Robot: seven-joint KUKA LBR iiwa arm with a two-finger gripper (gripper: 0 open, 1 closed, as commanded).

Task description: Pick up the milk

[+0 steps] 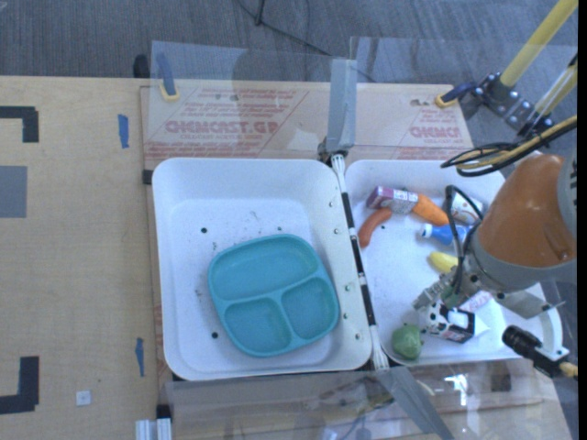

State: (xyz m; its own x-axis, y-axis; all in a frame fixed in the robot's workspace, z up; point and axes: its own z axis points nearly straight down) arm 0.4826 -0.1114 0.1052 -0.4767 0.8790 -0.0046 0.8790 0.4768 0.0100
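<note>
Teal divided plate [272, 293] fills the left bin [174, 246]. Moving right, we find a green ball [406, 341] near the right bin's [390, 264] front edge, then our gripper [447, 308] low over a small white carton, likely the milk [459, 324], just beside and below it. We cannot tell the fingers' state. Open floor lies leftward.

Teal plate [272, 293], white bins [174, 191]

fixed overhead camera, slanting down, both bins [174, 246]
</note>
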